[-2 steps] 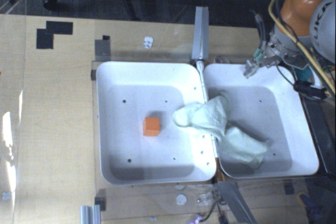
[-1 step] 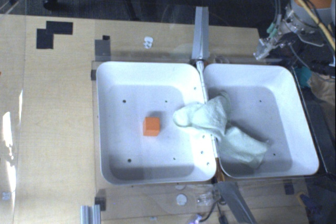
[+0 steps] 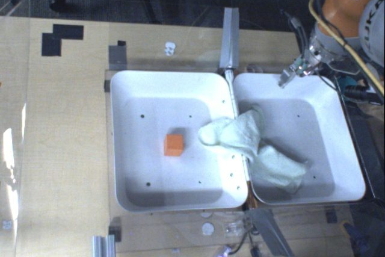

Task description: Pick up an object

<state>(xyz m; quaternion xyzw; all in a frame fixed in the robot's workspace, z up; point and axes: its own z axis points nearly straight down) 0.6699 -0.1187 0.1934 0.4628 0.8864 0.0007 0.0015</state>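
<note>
Left bin (image 3: 129,189): floor mostly open; one orange cube (image 3: 174,145) sits alone near the middle, room on every side of it. White cloth (image 3: 249,144) draped over the dividing rims, bulging into the left bin's right side and spreading across the right bin's (image 3: 355,180) near-left floor. Right bin's far and right floor open. Claw (image 3: 290,73) hangs over the right bin's far rim.

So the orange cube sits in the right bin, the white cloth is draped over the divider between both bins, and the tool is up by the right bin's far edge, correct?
Not quite. In the camera view the orange cube sits in the left bin, not the right bin. The white cloth does drape over the divider, and the tool is by the right bin's far edge.
</note>
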